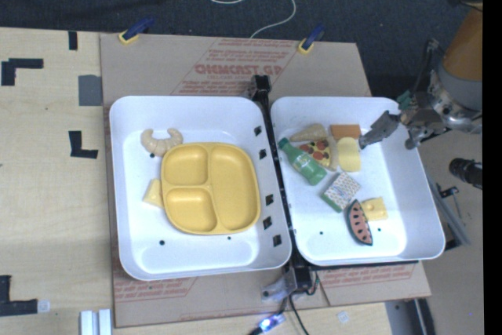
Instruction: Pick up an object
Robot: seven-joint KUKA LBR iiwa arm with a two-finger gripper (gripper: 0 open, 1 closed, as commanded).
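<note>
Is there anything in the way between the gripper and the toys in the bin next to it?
Nothing visible blocks it. The gripper hangs open over the right bin's upper right part, with bare white floor beside it. The nearest toys, the orange block and the yellow piece, lie just to its left in the picture.

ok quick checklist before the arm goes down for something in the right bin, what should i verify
1. Fingers spread for a grasp: ok, the gripper shows two fingers apart.
2. Nothing held already: ok, no object sits between the fingers.
3. Gripper over the right bin: ok, it hangs above the upper right part.
4. Target directly beneath: not ok, the orange block and yellow block lie to the view's left of the fingertips.
5. Target free of neighbours: not ok, those blocks, the pizza slice and green bottle crowd together.
6. Easier pick available: ok, the watermelon slice has room around most of it.
</note>
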